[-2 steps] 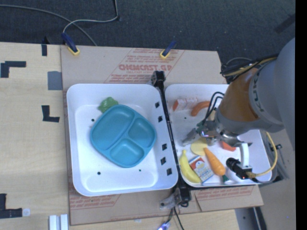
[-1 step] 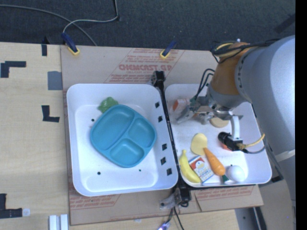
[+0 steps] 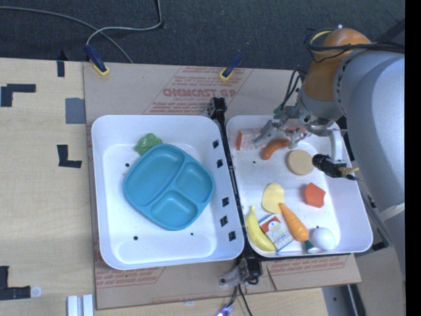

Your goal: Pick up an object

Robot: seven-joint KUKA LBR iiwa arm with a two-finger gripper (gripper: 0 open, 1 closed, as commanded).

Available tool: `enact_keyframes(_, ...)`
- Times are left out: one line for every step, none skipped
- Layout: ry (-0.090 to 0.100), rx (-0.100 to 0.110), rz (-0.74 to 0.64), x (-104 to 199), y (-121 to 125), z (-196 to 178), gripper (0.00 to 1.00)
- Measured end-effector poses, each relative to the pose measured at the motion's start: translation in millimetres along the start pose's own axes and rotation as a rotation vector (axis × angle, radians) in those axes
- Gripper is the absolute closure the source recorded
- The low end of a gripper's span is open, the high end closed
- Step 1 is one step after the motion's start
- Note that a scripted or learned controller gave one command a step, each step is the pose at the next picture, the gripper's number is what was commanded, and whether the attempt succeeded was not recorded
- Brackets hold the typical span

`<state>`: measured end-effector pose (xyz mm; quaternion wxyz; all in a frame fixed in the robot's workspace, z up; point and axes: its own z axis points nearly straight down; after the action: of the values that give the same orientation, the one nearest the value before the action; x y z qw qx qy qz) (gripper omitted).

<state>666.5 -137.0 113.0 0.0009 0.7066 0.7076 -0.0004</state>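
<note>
Over the right bin [image 3: 342, 245] the pincer [image 3: 279, 131] hangs just above the sausage [image 3: 272, 149]; fingers spread, pinching nothing.

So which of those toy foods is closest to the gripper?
The orange-brown sausage at the right bin's far end, lying just under the gripper; the carrot and banana lie at the near end.

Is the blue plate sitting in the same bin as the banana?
No, the blue plate lies in the left bin, while the banana is in the right bin.
</note>
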Motion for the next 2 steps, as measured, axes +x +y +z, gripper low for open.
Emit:
enact_keyframes(-0.001, 0.006, 0.000, 13.5, 1.0, 27.5, 0.00)
enact_keyframes(-0.003, 0.012, 0.001, 12.9, -0.3, 18.8, 1.00)
